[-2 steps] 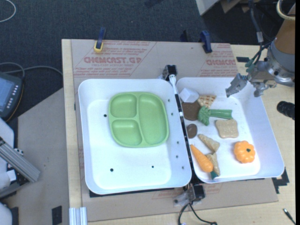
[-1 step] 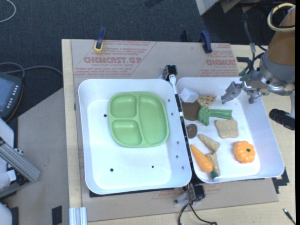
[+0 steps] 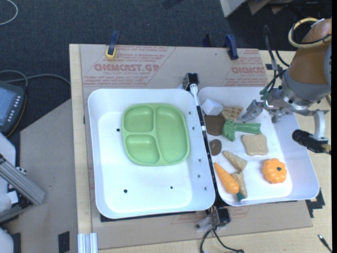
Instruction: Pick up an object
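Observation:
The right bin (image 3: 300,157) holds several toy foods. A green broccoli piece (image 3: 238,128) lies near its middle top, stalk pointing right. Around it are a tan toast slice (image 3: 255,144), an orange pumpkin (image 3: 274,171), a carrot (image 3: 227,179), a beige wedge (image 3: 235,161), a brown patty (image 3: 214,124), a small brown round (image 3: 215,146), a cracker (image 3: 231,113) and a white block (image 3: 212,107). My gripper (image 3: 263,113) hangs just above and right of the broccoli stalk, open, with nothing between its fingers.
In the left bin (image 3: 105,157) lies a green divided plate (image 3: 156,134). A black divider (image 3: 202,141) runs between the bins. The arm's grey body and orange band (image 3: 310,51) reach in over the right bin's top right corner.

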Controlling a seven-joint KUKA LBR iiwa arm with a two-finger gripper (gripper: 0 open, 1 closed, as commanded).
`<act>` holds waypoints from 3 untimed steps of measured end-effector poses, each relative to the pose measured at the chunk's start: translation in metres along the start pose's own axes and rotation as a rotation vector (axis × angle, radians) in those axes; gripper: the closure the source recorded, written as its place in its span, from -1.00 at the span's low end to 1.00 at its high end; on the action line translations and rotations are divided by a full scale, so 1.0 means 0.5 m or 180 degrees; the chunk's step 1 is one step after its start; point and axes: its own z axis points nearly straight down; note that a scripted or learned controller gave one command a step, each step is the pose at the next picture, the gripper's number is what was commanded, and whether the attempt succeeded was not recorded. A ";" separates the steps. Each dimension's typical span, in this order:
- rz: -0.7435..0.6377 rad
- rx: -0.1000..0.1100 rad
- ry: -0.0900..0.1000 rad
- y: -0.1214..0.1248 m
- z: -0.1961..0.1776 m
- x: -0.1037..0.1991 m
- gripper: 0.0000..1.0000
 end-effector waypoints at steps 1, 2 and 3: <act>0.0000 0.0000 0.0002 -0.013 0.124 0.003 -1.00; -0.0004 -0.0019 -0.0004 -0.011 0.148 0.003 -1.00; 0.0002 -0.0040 -0.0012 -0.008 0.125 0.002 1.00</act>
